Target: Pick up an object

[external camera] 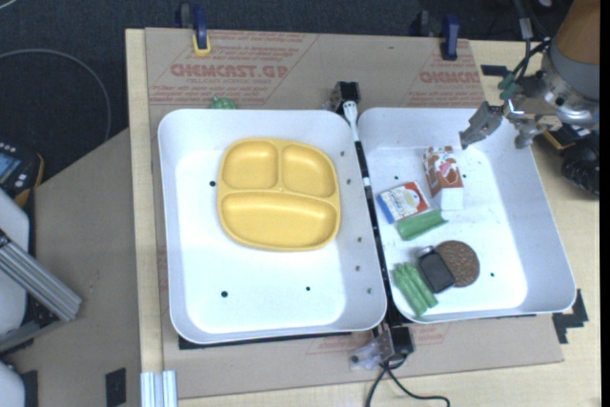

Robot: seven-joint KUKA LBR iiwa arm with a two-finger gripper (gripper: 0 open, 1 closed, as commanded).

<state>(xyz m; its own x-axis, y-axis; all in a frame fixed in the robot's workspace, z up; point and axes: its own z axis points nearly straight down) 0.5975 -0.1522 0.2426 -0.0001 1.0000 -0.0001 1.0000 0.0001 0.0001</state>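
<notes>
Red-and-white packet [443, 171] lies just below-left of the claw [499, 128].

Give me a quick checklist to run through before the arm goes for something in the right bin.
1. Tool holds nothing: ok, fingers apart.
2. Tool over the right bin: ok, near its far right corner.
3. Targets present: ok, red and white packet, blue and white box, green piece, brown disc.
4. Targets well separated: not ok, they lie clustered, some touching.
5. Yellow divided plate out of the way: ok, left bin.
</notes>
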